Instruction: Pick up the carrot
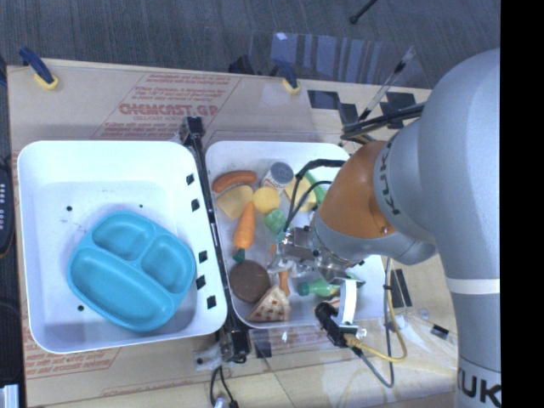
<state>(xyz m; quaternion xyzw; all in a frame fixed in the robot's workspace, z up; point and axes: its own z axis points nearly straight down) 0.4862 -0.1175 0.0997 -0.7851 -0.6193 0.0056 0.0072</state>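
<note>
The carrot (246, 224) is orange with a small green top at its near end. It lies lengthwise in the left part of the right bin (223, 161), between a yellow wedge and a brown disc. My gripper (289, 262) hangs low over the middle of that bin, a short way right of the carrot and apart from it. The orange wrist band and grey arm cover the bin's right half. A thin orange piece (283, 280) shows just below the gripper; I cannot tell what it is.
Around the carrot lie a sausage (234, 179), a yellow wedge (234, 201), a lemon (266, 199), a green piece (276, 220), a small can (278, 175), a brown disc (249, 280) and a pizza slice (270, 306). A blue divided plate (132, 268) sits in the left bin (34, 228).
</note>
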